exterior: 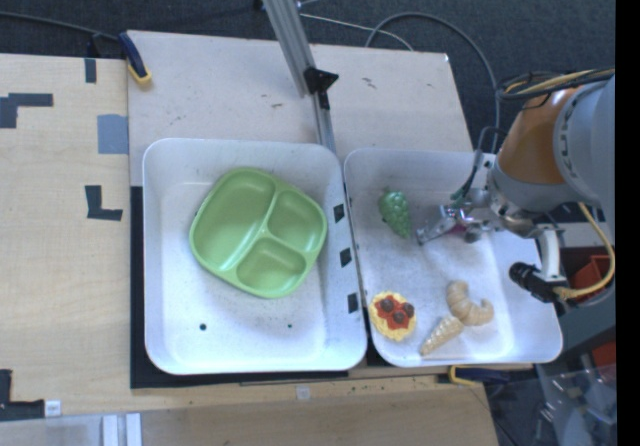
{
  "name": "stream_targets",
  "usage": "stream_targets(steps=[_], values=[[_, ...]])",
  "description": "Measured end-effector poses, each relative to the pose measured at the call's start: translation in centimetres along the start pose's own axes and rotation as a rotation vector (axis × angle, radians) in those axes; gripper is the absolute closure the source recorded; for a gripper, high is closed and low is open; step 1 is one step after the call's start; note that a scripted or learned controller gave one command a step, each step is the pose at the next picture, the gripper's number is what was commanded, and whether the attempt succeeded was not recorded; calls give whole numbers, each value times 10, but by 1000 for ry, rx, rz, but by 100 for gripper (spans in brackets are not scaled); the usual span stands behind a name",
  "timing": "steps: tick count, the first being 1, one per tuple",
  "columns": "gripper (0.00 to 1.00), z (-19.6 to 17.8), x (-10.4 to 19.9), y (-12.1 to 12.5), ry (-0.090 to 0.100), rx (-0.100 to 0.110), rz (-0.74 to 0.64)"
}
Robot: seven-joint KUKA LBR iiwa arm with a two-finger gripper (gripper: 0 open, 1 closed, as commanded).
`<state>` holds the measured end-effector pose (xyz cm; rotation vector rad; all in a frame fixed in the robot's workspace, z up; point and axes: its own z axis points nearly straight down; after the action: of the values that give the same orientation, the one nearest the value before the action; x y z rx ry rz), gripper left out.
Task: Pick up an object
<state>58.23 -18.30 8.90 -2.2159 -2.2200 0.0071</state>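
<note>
In the right bin (pixel 520 339) lie three toy foods. A bumpy green toy (pixel 395 212) rests near the bin's upper left. A round yellow tart with red topping (pixel 393 316) lies at the lower left, and beside it a beige cone-and-croissant piece (pixel 460 314). My gripper (pixel 436 230) hangs low over the middle of this bin, pointing left, just right of the green toy and a small gap away from it. Nothing shows in its grasp. The grey arm with its orange band (pixel 535 149) comes in from the right.
The left bin (pixel 170 334) holds a light green divided plate (pixel 258 231). A slanted metal pole (pixel 290 24) runs down to the ridge between the bins. Cables loop behind the right bin and by the arm.
</note>
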Motion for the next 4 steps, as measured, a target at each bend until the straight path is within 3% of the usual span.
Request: stream_targets(steps=[1, 3, 4], values=[[100, -13, 0, 1, 0, -4, -1], [100, -103, -10, 7, -2, -10, 1], [100, -166, -15, 9, -3, -13, 0]])
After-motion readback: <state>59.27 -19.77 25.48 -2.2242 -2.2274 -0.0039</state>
